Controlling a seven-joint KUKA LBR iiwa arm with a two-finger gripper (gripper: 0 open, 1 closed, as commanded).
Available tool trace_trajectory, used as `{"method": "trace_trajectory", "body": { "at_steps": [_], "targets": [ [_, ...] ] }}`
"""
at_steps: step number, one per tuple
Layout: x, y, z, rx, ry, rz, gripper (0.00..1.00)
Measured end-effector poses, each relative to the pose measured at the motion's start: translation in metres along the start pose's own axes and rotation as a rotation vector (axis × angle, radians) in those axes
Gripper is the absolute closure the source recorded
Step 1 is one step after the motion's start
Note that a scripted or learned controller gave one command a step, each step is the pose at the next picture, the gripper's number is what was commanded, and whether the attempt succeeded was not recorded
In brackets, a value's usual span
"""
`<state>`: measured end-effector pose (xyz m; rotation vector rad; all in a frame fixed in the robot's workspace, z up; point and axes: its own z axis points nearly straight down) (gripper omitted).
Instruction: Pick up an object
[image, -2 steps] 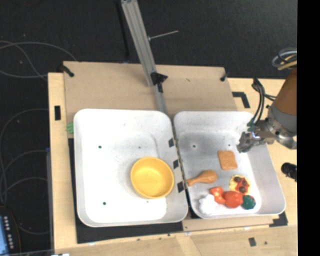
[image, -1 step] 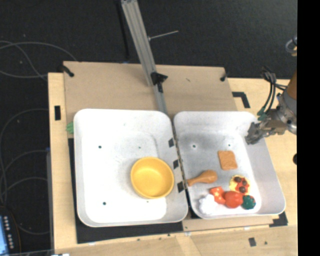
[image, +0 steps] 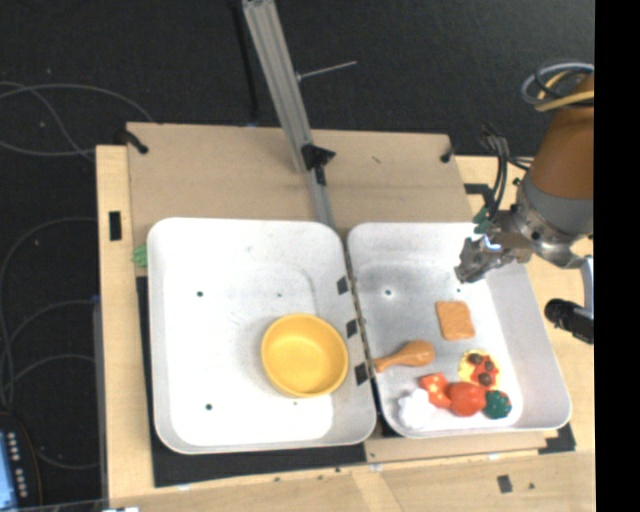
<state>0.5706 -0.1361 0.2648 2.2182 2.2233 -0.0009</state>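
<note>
End effector hovering over right bin, above orange cracker; finger state: cannot tell. Nothing visibly being gripped; pick not yet done.

Two bins are set side by side on the bench, the left bin touching the right bin along a shared edge, and a bowl is placed in the left bin toward its near right part. In the right bin, a cracker is laid near the middle, with a drumstick to its near left and a cluster of small food pieces gathered at the near right corner. The gripper is positioned over the right bin's far right part, behind the cracker, and a slanted rail is seen rising behind the bins.
</note>
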Motion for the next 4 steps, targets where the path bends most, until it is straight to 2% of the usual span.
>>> {"method": "trace_trajectory", "body": {
  "at_steps": [1,2,3,4],
  "targets": [
    [0.047,0.000,-0.005,-0.001,0.002,-0.004,1.00],
    [0.097,0.013,0.002,0.000,0.001,0.000,1.00],
    [0.145,0.008,0.000,0.003,0.003,-0.004,1.00],
    [0.191,0.013,-0.001,0.000,0.002,-0.005,1.00]
  ]
}}
